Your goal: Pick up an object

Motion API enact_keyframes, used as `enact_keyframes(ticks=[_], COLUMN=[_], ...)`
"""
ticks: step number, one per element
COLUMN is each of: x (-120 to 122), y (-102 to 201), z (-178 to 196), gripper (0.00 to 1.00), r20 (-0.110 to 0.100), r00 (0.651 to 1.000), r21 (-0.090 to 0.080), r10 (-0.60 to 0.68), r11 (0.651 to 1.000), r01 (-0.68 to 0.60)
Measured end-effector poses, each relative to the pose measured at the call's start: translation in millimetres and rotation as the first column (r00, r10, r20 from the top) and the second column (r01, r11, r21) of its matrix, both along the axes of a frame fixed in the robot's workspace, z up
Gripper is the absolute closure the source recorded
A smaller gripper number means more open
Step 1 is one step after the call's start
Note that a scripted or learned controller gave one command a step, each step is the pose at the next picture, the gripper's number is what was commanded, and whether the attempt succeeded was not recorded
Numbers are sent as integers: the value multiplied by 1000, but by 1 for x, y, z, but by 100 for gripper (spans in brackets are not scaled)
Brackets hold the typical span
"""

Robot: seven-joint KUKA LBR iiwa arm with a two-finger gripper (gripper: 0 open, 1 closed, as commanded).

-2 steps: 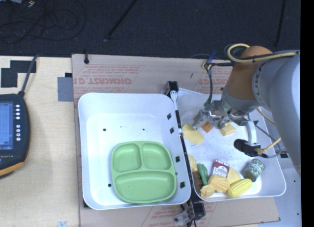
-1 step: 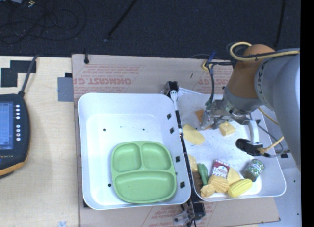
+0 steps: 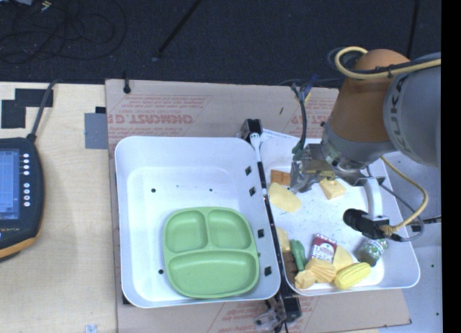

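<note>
My gripper [image 3: 302,179] hangs low over the back left part of the right bin [image 3: 412,270]. Just below and left of it lies a pale yellow piece [image 3: 284,199]. A small brown block [image 3: 279,177] sits to its left by the bin wall. A yellow cheese wedge [image 3: 333,189] rests to its right, partly under the wrist. Nothing shows between the gripper's tips from this angle.
At the right bin's front lie a red and white box [image 3: 324,247], a yellow corn cob [image 3: 353,274], a yellow lump [image 3: 315,273], a green pickle [image 3: 298,254] and a dark green item [image 3: 371,251]. The left bin [image 3: 137,173] holds a green divided plate [image 3: 210,251].
</note>
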State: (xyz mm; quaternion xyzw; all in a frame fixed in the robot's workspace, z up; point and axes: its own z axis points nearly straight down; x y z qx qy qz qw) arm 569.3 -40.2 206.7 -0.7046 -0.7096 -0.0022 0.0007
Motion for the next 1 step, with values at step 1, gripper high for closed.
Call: enact_keyframes(ticks=[1], x=[13], y=[-65], z=[10], gripper=[100], r20=[-4], r00=[1000], r21=[-6], r10=[-10], r11=[1000], r01=[10])
